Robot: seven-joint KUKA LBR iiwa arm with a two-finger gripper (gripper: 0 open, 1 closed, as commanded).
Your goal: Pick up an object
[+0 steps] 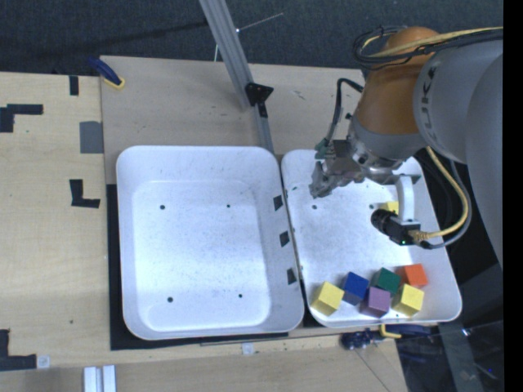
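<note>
Nothing is seen lifted yet, so the task is judged to be at its start: an object must be chosen, reached, gripped and raised, and none of that is shown as done.

Places are given from the seam where the two bins meet. Left of the seam, the left bin (pixel 139 170) is seen with a bare white floor marked by a few small dark dots; no block is seen in it. Right of the seam lies the right bin (pixel 327 243), and all the objects are held there.

The gripper (pixel 325 182) is seen over the far part of the right bin, just right of the seam, well apart from the blocks. Whether it is open or closed cannot be told from this view, and nothing is seen held in it.

The blocks are gathered at the near end of the right bin, in a close cluster. Nearest the seam is the yellow block (pixel 328 298); next come the blue block (pixel 355 287), the purple block (pixel 378 300), the green block (pixel 386 281), a second yellow cube (pixel 411 300) and the orange block (pixel 415 275), farthest from the seam. Several appear to touch their neighbours, so a clean grasp is judged easiest on the yellow block at the cluster's seam-side edge.
</note>
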